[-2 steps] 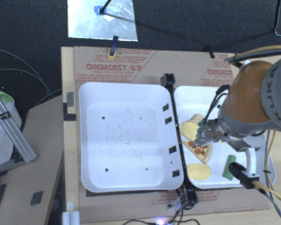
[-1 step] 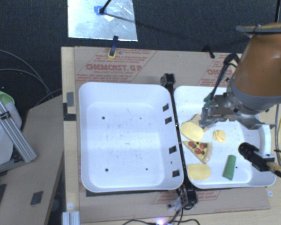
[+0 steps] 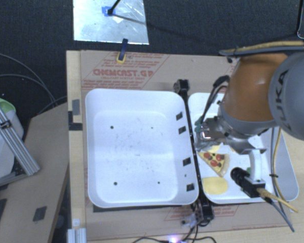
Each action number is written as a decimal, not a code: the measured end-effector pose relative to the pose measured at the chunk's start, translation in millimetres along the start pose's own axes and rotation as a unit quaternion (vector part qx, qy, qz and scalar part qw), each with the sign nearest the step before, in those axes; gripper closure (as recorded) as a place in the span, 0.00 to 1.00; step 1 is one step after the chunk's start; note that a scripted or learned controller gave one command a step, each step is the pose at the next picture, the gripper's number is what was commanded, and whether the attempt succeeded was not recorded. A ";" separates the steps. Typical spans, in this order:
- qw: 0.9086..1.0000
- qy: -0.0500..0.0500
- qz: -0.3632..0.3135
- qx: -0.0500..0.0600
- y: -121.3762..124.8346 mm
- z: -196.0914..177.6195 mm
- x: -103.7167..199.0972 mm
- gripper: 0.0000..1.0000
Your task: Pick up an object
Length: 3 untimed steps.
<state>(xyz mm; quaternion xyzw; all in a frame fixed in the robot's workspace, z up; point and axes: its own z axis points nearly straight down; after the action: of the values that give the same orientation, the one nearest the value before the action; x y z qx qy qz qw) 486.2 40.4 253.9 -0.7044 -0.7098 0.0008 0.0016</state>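
Overhead, arm bent down over right bin, above pizza slice; gripper state unclear.

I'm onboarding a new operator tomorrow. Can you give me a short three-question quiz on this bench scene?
1. True or false: the slice-shaped toy pizza with red toppings lies in the right white plastic bin.
2. Which lies nearer the bottom edge of the camera view: the toy pizza or the flat round yellow piece?
3. Multiple choice: the grey arm with the orange band hangs over A) the left white plastic bin, B) the right bin, C) the brown cardboard sheet's printed strip.

Key: 1 true; 2 the yellow piece; 3 B.
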 end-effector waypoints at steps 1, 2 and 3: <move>1.000 0.001 -0.001 -0.011 1.6 -145.5 22.5 1.00; 1.000 -0.001 0.003 0.006 8.8 78.6 47.8 1.00; 1.000 0.000 0.003 -0.011 44.4 -72.3 16.7 1.00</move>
<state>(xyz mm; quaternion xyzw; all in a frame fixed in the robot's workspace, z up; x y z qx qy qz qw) 530.7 57.3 326.1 -0.7065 -0.7077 -0.0071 -0.0064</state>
